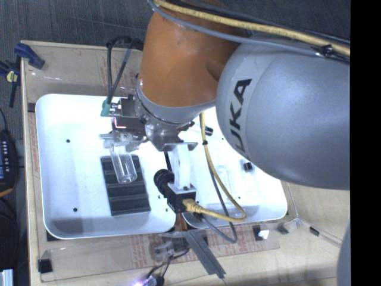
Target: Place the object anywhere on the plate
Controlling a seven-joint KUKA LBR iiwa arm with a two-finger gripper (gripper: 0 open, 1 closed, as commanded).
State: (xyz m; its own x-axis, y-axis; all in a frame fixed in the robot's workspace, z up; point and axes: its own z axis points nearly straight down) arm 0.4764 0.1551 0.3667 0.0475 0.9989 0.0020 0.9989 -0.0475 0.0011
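1. Left bin [65,159]: a shallow white tray. On its floor, toward four o'clock of its centre, lies a dark ribbed rectangular slab [126,186], seemingly the plate of the task.

2. Object [125,167]: a small clear cylinder, like a vial or tube, lying across the upper half of the slab with its long axis running from twelve to six o'clock. It looks already on the plate, though whether it rests freely there cannot be told.

3. Gripper [124,143]: directly at twelve o'clock of the cylinder, just at its upper end. Whether its fingers are spread or pinching cannot be told, since the wrist hardware covers them.

4. Handling, as a judgement: the cylinder is probably light, stiff and smooth, so it may slip or roll, and it may crack if squeezed hard. A hold across its middle, at right angles to its axis, seems safest.

5. Right bin [271,204]: largely hidden beneath the arm [280,112].
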